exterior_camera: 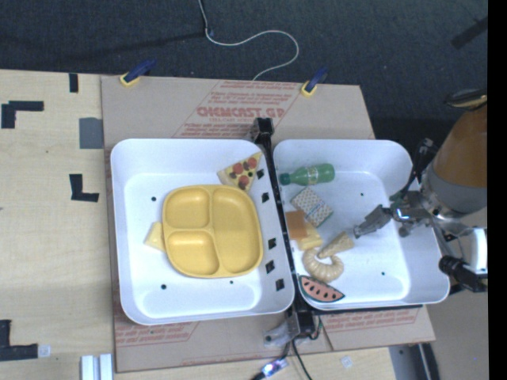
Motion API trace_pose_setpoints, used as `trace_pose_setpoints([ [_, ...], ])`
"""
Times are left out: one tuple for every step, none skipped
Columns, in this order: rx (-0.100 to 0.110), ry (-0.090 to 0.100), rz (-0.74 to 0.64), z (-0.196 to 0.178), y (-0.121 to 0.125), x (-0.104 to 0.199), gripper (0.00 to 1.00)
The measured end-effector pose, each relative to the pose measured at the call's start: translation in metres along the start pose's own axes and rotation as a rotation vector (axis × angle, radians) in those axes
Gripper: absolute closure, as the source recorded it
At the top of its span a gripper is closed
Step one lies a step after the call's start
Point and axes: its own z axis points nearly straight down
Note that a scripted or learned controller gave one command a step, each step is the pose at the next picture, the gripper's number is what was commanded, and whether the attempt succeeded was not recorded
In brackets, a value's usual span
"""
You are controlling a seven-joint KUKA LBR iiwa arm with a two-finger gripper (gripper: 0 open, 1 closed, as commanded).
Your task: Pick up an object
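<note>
Reaching in with the gripper low over the right bin, its tip just beside a tan stick; not showing whether open or closed. Sitting with the left bin on red-printed cardboard over a wooden bench. Trailing a white cable across dark carpet.

Plate in left bin; bottle in right bin.
</note>
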Motion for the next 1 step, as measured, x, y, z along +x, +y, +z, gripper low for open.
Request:
trace_pose_setpoints([
  [0.0,0.0,0.0,0.0445,0.0026,0.0024,0.0],
])
